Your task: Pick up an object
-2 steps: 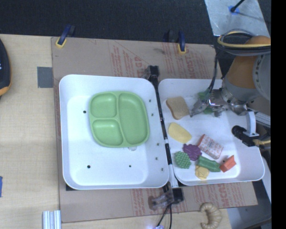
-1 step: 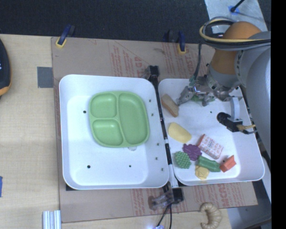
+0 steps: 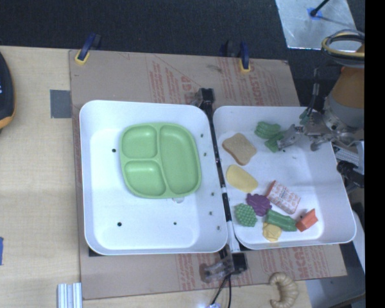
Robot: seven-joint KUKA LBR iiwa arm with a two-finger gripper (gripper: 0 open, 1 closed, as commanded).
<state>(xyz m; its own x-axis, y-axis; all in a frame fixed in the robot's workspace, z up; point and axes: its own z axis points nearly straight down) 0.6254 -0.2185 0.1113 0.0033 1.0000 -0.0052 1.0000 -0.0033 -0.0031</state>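
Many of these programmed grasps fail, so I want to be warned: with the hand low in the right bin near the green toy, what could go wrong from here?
1. The hand sits at the edge of the green toy vegetable, so it might nudge it aside rather than grip it.
2. That toy lies near the white right bin's far wall; a push could wedge it there.

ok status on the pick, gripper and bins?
Gripper low over the right bin, beside the green toy; nothing seen held. Bread slice and other toy food lie loose. Green divided plate in left bin.
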